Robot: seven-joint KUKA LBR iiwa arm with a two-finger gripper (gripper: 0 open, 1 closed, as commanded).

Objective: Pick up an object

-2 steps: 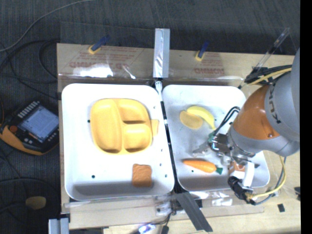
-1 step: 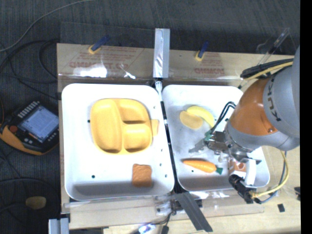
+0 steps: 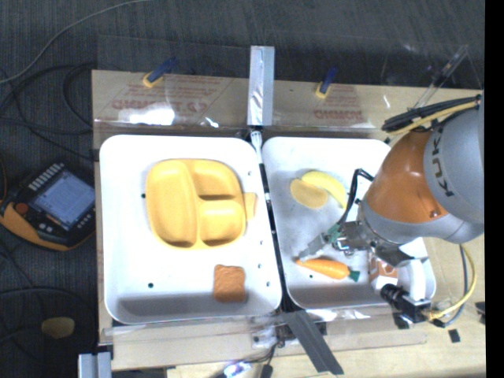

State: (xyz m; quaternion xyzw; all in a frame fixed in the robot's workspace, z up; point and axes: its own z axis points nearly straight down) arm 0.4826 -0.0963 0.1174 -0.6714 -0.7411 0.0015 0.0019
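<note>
In the right bin [image 3: 277, 211], an orange carrot [image 3: 324, 268] lies near the front wall, and a yellow banana-like piece [image 3: 315, 189] sits toward the back. My gripper [image 3: 345, 239] hangs low over the right bin, just above and behind the carrot, with the orange-banded wrist [image 3: 402, 191] covering the bin's right half. A small brownish object [image 3: 383, 270] peeks out from under the wrist, right of the carrot. Nothing can be seen held in the gripper.
The left bin [image 3: 118, 235] holds a yellow divided tray [image 3: 195, 201] and a brown bread-like block [image 3: 229, 282] near its front. The bins' shared wall [image 3: 268, 211] runs just left of the carrot. A handheld controller [image 3: 49, 205] lies off the bench at left.
</note>
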